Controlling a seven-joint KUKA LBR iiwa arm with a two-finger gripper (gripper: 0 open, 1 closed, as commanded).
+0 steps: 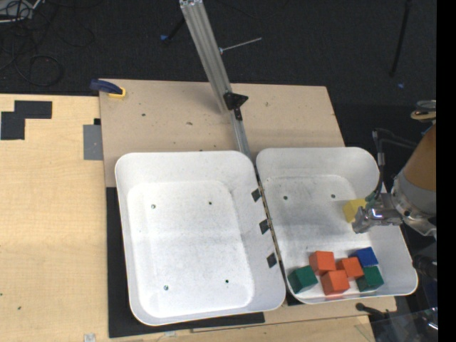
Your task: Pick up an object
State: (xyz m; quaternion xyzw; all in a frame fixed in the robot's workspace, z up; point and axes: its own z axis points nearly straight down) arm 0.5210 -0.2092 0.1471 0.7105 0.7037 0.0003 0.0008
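My gripper [365, 218] is over the right part of the right bin [313, 169], reaching in from the right. A small yellow block [353, 209] sits right against the gripper's tip on its left side, partly covered by it. I cannot tell whether the block is held or just lies beside the tip. Near the bin's front edge lies a cluster of blocks: three orange ones [324, 261] [350, 266] [335, 282], two green ones [303, 278] [370, 279] and a blue one [367, 256].
The left bin [142, 184] stands next to the right one, with black clips [262, 225] along the shared rim. A slanted aluminium bar [210, 52] rises behind the bins. A blue-and-yellow clamp [108, 87] lies at the board's far left corner.
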